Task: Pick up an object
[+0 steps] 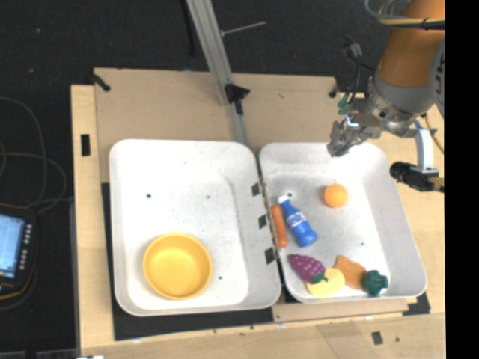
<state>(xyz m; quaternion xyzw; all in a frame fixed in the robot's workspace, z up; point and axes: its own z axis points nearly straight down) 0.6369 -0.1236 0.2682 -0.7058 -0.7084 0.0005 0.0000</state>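
My gripper (338, 144) hangs above the far edge of the right bin (389, 200), with nothing seen between its fingers. Below it and a little toward the front lies an orange ball (335, 195). A blue bottle (297, 221) with a white cap lies near the bin's left wall, beside an orange carrot (278, 225). At the front of that bin sit purple grapes (305, 266), a yellow toy fruit (327, 282), an orange piece (349, 268) and a green broccoli (375, 281).
The left bin (187, 170) holds a yellow bowl (177, 265) at its front. A metal pole (213, 47) slants up from between the bins at the back. A black handheld screen (13, 253) lies off the bench's left.
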